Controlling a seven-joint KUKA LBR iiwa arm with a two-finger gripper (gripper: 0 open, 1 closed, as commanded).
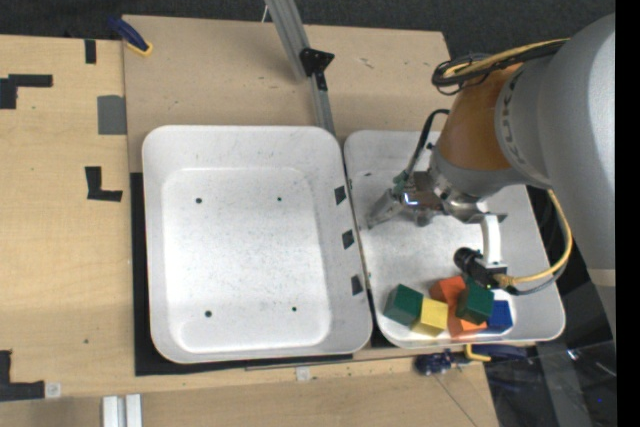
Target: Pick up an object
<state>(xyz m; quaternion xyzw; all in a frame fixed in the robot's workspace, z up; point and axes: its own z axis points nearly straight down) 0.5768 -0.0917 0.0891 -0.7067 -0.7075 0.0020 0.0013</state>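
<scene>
Gripper [385,207] hangs low over right bin [385,155], near its left wall; fingers look slightly parted, nothing between them. Blocks clustered in that bin's near corner, well apart from gripper. Risk: closing here catches air or scrapes wall, blocks too tightly packed for clean grab. Count: two green blocks [404,304], one yellow [434,315], one orange [452,289], one blue [501,315]. Left bin [160,155] alongside.

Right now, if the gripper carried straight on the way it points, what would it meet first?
The gripper points left and down, so it would probably meet the right bin near its left wall, well away from the blocks. Depth is unclear from this slanted view.
</scene>
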